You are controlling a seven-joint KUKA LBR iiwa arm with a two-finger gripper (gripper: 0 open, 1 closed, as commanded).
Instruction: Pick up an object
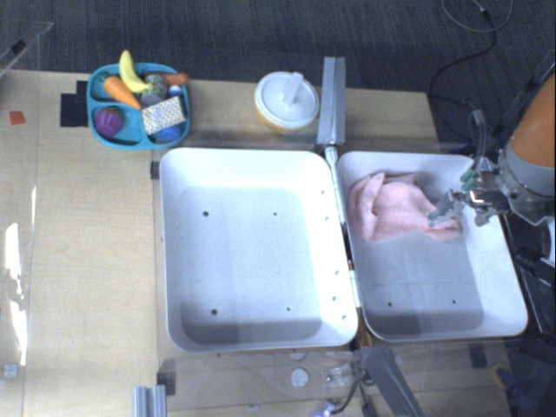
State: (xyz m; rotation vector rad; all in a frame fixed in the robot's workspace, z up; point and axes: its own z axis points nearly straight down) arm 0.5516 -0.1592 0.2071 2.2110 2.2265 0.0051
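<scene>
Bins: two | pink cloth: one, right bin | jaws: at cloth's edge, grip state unclear

No text, label, brand, number or sign can be read. A patterned card is seen in the blue tray, but its marks are too small to be made out. A small red patch and a black patch are seen on the bench; nothing legible is borne by either.
</scene>
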